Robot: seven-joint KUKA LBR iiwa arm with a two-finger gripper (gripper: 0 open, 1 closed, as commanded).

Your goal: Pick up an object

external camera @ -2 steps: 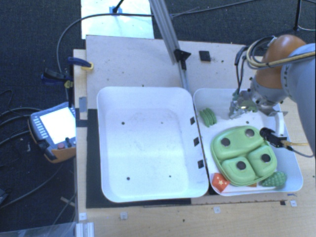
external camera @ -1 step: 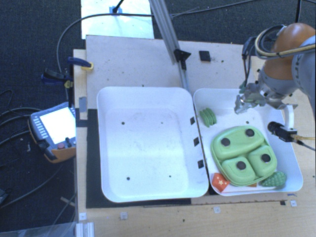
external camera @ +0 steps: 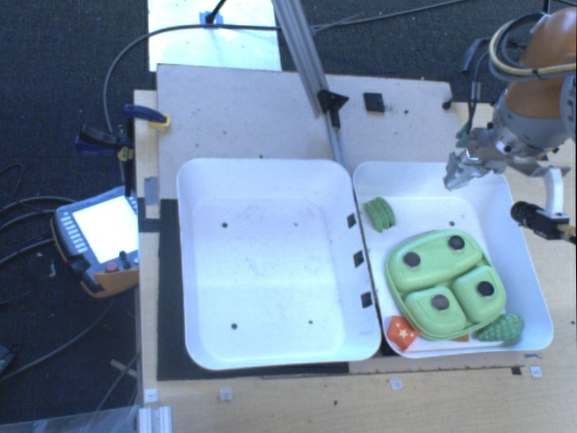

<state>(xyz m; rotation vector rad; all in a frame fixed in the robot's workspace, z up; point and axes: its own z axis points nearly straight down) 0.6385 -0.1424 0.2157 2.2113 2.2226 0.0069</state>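
Evidently, reading from left to right:
Teach pendant [external camera: 97, 240]: lying on the dark floor beside the counter [external camera: 270, 115], screen glowing, likely parked there within an operator's reach.
Left bin [external camera: 270, 260]: sitting bare of objects, so nothing to pick is waiting on that side.
Ridged green piece [external camera: 380, 213]: resting alone near the right bin's [external camera: 532, 282] far left corner, apart from the other objects, which is probably making it the easiest target.
Green three-lobed tray toy [external camera: 446, 282]: lying flat across the right bin's middle, crowding the smaller things toward the near wall.
Red-orange piece [external camera: 401, 333]: wedged at the near edge, touching the tray toy.
Bumpy green piece [external camera: 501, 329]: tucked into the near right corner.
End effector [external camera: 458, 171]: hovering over the right bin's far rim, carrying nothing visible; whether released or clenched, I cannot tell.
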